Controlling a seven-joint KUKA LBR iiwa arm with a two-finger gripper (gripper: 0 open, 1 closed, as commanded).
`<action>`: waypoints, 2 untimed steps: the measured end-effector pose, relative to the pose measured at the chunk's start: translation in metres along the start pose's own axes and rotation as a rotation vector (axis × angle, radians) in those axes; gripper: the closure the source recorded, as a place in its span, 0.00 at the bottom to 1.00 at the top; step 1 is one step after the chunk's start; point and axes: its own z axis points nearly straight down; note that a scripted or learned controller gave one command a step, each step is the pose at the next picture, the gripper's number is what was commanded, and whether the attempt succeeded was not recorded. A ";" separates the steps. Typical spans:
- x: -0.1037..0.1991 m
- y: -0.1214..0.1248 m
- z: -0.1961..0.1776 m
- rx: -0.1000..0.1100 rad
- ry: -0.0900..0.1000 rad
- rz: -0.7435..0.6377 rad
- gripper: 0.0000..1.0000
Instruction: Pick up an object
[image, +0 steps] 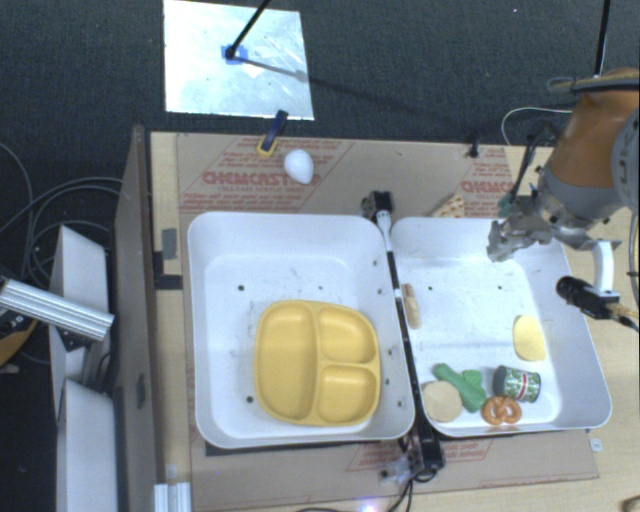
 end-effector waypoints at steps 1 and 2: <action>-0.047 0.024 -0.015 -0.001 -0.001 0.000 1.00; -0.059 0.048 -0.049 -0.002 -0.001 -0.005 1.00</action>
